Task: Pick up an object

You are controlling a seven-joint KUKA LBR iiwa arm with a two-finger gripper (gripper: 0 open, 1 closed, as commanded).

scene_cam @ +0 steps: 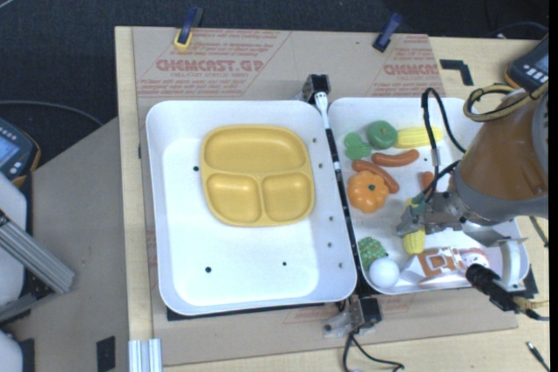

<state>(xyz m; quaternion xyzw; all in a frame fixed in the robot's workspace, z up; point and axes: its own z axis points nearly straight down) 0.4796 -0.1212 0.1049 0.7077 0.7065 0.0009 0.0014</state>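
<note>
Two white bins side by side on the surface (131, 187). Left bin (174, 257) holds a yellow divided tray (258, 173), set toward the far half, 3 compartments.

Right bin (349, 113) holds the small stuff. Far end: green round toy (381, 133) w/ a corn cob (413, 137) just to its right, green leafy piece (354, 145) to its left. Below those a red-orange sausage (394, 158). An orange pumpkin (367, 192) sits near the bin's left wall, w/ another reddish piece touching its upper right side. Near end: a green bit (371, 248) by the left wall, a white ball (384, 273) just below it, touching or nearly so. A white/orange packet (440, 263) lies along the near wall, right of the ball.

Arm comes in from the right, orange band over the right side of the right bin. End effector (418, 222) low in the bin, between pumpkin and packet. A small yellow corn piece (414, 240) sits right at its tip; whether it is actually pinched can't be told, tip too dark and small to read.
</note>
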